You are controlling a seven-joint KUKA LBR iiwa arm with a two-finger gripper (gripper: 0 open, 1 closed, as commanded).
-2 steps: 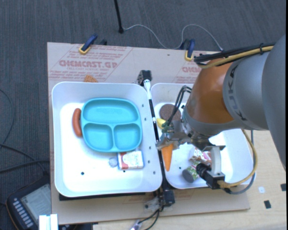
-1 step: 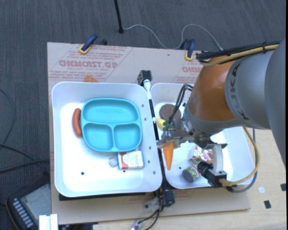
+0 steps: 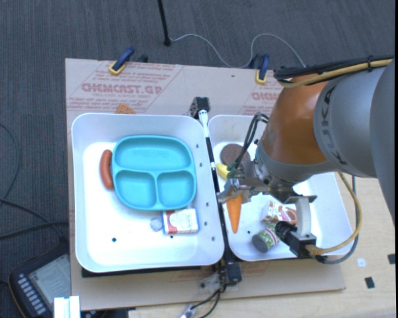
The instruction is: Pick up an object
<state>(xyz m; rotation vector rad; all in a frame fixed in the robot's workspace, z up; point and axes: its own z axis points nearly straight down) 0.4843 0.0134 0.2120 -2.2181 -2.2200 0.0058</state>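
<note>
Fingers of the gripper [image 3: 235,189], right of centre, meet the carrot's [image 3: 233,215] top; whether they clamp it cannot be told. Judged step: grasping. Next: verify hold, lift clear of the right bin [image 3: 337,197].

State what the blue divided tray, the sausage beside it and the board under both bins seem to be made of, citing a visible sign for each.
Blue divided tray: likely moulded plastic, with smooth, even colour and rounded compartments.
Sausage: probably a plastic or rubber toy; uniform reddish surface with a slight sheen.
Board: seemingly cardboard or paper-faced sheet, matte tan with printed red lettering.
</note>
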